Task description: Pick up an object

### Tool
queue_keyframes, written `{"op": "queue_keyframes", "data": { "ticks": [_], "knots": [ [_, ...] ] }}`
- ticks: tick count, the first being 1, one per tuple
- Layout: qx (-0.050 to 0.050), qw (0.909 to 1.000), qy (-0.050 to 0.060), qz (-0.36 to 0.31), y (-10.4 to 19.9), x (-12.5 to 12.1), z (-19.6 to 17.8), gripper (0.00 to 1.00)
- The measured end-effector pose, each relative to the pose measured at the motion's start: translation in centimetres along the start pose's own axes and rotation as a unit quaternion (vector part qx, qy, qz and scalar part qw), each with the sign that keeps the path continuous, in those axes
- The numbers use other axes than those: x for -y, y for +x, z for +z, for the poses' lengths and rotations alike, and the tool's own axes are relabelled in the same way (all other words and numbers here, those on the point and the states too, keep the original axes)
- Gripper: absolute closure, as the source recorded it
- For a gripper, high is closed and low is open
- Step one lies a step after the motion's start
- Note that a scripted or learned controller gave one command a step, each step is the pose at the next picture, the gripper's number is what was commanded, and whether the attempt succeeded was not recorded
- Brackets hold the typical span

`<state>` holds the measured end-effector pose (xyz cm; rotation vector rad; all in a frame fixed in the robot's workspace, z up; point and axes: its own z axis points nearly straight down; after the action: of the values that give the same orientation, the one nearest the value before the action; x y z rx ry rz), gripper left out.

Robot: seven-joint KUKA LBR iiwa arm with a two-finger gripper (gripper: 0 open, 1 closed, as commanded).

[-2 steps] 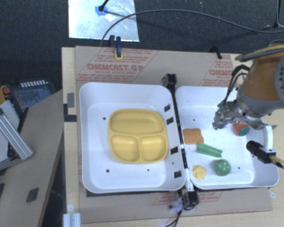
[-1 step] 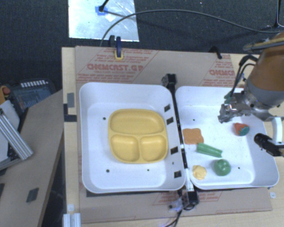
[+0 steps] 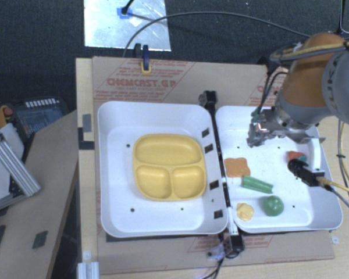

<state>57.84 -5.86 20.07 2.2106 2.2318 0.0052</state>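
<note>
I see the claw (image 3: 259,135) low over the back left part of the right bin (image 3: 328,214), but I cannot tell its state; nothing shows in its grip. Working from the near edge back: a yellow lumpy piece (image 3: 245,211) sits at the front of the right bin, just beside a round green ball (image 3: 273,205). Behind them lies a green oblong piece (image 3: 257,184), its long axis running left to right with a slight slant, the left end a little farther back. An orange flat piece (image 3: 237,167) rests just behind that, near the bins' shared wall. A small red and teal item (image 3: 296,155) lies toward the right wall, beside a black fitting (image 3: 301,172) with a yellow cable.

In the left bin (image 3: 113,214) I count one yellow tray (image 3: 168,165) with three compartments. That makes two white bins, on pinkish printed board (image 3: 157,79) over a tan bench (image 3: 52,173). Beyond is dark carpet (image 3: 35,39) with one shiny sheet (image 3: 127,15).
</note>
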Motion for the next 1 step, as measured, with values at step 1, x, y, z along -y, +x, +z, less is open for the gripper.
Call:
{"op": "queue_keyframes", "data": {
  "ticks": [1],
  "knots": [
    [0.0, 1.0, 0.0, 0.0, 4.1, -1.69, -0.5, 1.0]
  ]
}}
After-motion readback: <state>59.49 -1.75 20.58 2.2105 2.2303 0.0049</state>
